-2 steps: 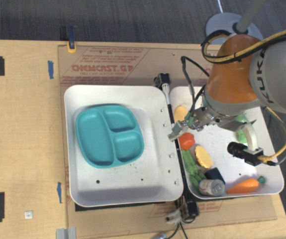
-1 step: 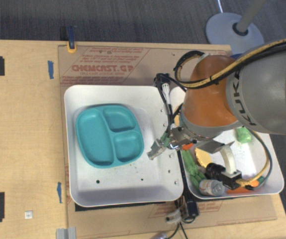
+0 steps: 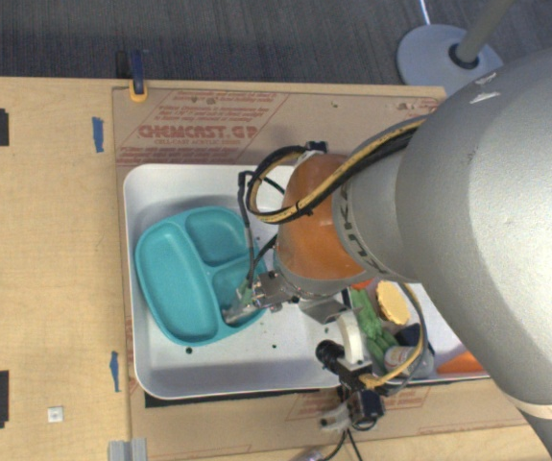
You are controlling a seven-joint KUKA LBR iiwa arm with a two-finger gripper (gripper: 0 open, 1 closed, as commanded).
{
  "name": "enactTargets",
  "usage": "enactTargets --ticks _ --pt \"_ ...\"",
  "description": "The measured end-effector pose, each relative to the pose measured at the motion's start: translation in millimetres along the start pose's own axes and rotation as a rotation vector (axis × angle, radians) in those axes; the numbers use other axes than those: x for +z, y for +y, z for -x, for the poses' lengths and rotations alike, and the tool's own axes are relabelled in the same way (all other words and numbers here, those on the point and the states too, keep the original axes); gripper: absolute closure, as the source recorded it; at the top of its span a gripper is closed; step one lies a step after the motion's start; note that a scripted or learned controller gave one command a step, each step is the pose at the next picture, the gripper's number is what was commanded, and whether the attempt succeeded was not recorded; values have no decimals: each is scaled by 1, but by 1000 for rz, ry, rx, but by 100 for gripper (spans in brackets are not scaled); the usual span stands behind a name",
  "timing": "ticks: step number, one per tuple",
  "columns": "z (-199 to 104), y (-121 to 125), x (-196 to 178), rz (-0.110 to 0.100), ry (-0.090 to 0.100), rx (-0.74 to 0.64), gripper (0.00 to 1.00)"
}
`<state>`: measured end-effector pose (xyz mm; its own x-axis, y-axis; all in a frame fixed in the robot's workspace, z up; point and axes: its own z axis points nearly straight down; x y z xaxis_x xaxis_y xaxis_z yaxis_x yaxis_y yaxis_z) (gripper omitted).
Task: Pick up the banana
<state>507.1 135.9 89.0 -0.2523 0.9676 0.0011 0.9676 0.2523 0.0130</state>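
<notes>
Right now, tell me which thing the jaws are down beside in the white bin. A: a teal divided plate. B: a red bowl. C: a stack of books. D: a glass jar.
A: the gripper sits at the right edge of the teal divided plate, which lies in the left part of the white bin.

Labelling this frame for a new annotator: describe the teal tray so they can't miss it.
Find the white bin on the brown bench, left of the grey arm. The teal tray lies in its left half. It is the one turquoise thing there, oblong, split into one long compartment and two smaller ones.
</notes>
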Motion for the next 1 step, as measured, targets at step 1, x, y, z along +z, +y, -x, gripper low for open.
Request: enactTargets --ticks 1 --pt "-27 -9 -2 13 -26 -306 0"
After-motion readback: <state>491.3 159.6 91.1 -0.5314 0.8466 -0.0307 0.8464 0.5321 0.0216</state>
